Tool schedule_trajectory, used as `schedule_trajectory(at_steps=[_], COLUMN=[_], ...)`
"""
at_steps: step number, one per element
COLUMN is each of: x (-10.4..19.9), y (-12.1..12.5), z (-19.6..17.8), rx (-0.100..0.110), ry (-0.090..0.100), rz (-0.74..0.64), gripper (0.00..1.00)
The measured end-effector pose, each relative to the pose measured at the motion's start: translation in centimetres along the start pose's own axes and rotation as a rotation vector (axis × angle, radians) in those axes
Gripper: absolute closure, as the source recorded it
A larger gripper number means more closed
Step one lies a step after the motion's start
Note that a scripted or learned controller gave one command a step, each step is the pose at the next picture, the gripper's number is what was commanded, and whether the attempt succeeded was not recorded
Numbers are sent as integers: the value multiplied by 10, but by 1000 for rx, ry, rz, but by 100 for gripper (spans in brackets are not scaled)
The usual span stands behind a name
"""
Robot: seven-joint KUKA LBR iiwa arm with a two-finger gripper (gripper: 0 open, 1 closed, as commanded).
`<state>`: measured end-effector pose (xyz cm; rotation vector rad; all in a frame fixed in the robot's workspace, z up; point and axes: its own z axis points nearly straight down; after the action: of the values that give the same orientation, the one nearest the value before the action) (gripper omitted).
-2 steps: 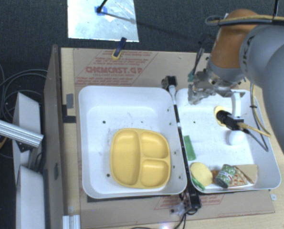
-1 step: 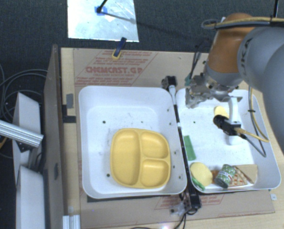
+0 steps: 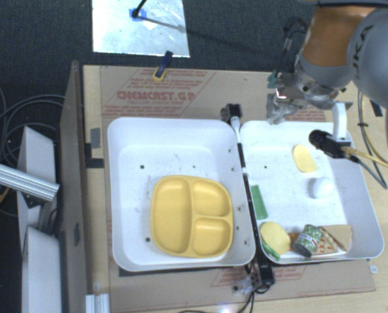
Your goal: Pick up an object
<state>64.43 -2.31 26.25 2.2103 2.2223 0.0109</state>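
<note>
Camera view from above, looking down at a slant on a desk (image 3: 180, 87) covered by brown cardboard with red lettering. Two shallow white bins sit side by side on it, touching along their inner walls.

Left bin (image 3: 125, 142): a yellow plastic plate with three compartments (image 3: 192, 215) lies toward the near edge, flat on the floor of the bin.

Right bin (image 3: 366, 220): several small things lie apart from each other. A pale yellow oval piece (image 3: 304, 158) is near the far right part of the floor. Just nearer than it sits a small white round object (image 3: 321, 187). A green flat strip (image 3: 258, 201) lies along the left wall. At the near edge, from left to right, are a yellow lemon-like piece (image 3: 276, 237), a small green can on its side (image 3: 306, 240) and a toy pizza slice (image 3: 329, 240); the can touches the slice.

The grey arm with its orange band (image 3: 334, 34) reaches in at the far right corner of the view. Its end effector (image 3: 282, 109) hangs over the far left corner of the right bin, above the rim, with nothing seen in it. Whether it is open or closed cannot be told from this angle. A black and white fitting (image 3: 330, 139) juts out beside the wrist over the bin.

Beyond the far edge of the desk a shiny square sheet (image 3: 141, 18) lies on dark carpet.
</note>
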Motion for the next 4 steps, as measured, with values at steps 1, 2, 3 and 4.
schedule_trajectory(at_steps=[1,2,3,4], x=[13,15,18,11], y=[-53,-25,-22,-76], z=[78,74,68,46], rx=[17,6,8,10], ry=[1,1,1,0], rz=[5,1,1,6], gripper=[100,100,100,100])
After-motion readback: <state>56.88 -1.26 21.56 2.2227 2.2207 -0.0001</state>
